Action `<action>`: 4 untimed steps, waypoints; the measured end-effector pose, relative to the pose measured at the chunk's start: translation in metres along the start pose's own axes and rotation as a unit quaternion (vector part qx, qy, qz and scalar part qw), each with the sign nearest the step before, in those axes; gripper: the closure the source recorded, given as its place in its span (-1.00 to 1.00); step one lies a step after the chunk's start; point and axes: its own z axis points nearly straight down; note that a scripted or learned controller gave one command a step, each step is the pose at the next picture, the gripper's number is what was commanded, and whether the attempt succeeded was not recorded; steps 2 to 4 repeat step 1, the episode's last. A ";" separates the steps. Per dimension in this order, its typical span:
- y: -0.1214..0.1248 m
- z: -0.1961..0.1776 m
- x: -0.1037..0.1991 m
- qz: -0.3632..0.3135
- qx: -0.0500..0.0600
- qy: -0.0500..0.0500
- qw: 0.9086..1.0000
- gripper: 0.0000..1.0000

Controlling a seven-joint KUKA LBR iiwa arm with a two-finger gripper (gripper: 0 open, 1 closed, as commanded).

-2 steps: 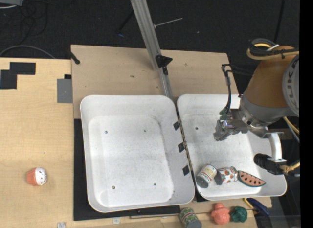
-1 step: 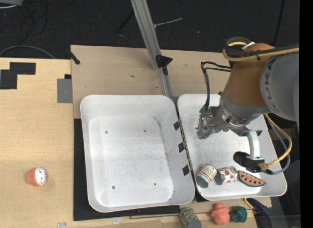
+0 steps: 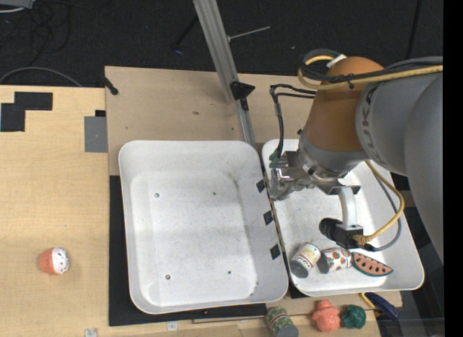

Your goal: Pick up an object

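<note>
- Nearest the camera, on the bench in front of the bins, lie a small dark can (image 3: pixel 278 321), a pink toy (image 3: pixel 325 316) and a green toy (image 3: pixel 353 316). All three are outside the bins.
- Just behind them is the right-hand bin (image 3: pixel 300 220). Three things sit in a row along its near wall: a pale small tin (image 3: pixel 307 258), a red-and-white patterned can (image 3: pixel 335 259) touching or just beside it, and a watermelon-slice toy (image 3: pixel 370 264) at the row's right end.
- I take these three to be the likeliest picks, since they are the things in the bin under the arm.
- The gripper (image 3: pixel 278 178) hangs over the far left part of that bin. It is close to the wall shared with the left-hand bin (image 3: pixel 188 220) and well apart from the row of three.
- Whether the gripper is open or closed cannot be told from this angle; the wrist covers much of it. Nothing can be seen held in it.
- An orange-and-white round toy (image 3: pixel 54 261) lies on the bench far to the left, well away from both bins.
- Progress, as I judge it: the pick is not done, as every object seen rests on a surface.
- What is left is nearly all of the task: move over one object, come down, close on it and lift it clear.
</note>
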 end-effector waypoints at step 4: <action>0.014 -0.002 0.043 0.000 0.000 0.000 1.000 1.00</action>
